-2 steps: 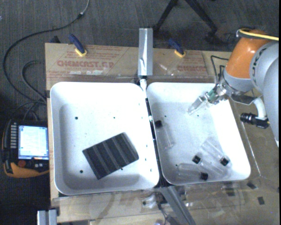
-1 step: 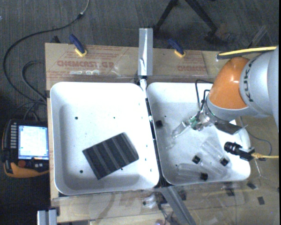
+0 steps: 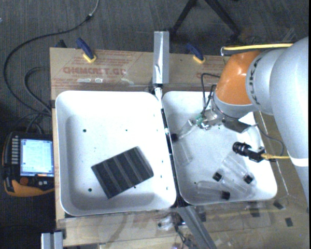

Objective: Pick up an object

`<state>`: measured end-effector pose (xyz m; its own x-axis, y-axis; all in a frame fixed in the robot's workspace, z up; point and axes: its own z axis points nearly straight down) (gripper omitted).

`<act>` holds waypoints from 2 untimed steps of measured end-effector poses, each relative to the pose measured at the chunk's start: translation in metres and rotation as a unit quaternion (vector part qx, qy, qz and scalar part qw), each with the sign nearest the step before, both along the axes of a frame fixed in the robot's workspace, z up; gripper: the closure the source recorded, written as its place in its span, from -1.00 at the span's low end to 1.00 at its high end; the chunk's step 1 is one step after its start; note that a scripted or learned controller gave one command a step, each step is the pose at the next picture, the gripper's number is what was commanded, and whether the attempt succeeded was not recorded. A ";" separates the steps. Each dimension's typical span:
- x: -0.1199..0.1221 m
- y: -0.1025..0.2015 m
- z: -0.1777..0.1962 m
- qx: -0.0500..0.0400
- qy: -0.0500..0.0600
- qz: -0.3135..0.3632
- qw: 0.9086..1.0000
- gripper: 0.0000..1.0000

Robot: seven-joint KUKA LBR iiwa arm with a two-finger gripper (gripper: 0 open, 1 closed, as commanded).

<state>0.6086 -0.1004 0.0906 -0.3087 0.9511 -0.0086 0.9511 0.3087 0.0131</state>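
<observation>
A black ribbed block point(image 3: 122, 171) lies flat in the left bin point(image 3: 72, 113), toward its front. In the right bin point(image 3: 184, 185), several clear plastic pieces with small black caps point(image 3: 233, 178) lie near the front right corner. Another clear piece point(image 3: 183, 132) rests by the bin's left wall. My gripper point(image 3: 200, 122) hangs below the orange wrist band point(image 3: 236, 84) over the upper middle of the right bin, close to that clear piece. Whether it touches the piece is too small to tell.
A black plug with a yellow cable point(image 3: 247, 150) sticks out from the arm over the right bin. A metal post point(image 3: 160, 61) stands behind the shared wall of the bins. Blue and yellow clamps point(image 3: 85, 49) hold the board at the back. A teach pendant point(image 3: 30, 162) sits left of the bench.
</observation>
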 end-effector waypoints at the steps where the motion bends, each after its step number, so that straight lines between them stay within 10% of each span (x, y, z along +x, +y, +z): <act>1: 0.001 0.000 0.011 0.000 -0.002 0.000 1.000 1.00; 2: -0.008 0.004 0.138 0.001 0.007 0.019 1.000 1.00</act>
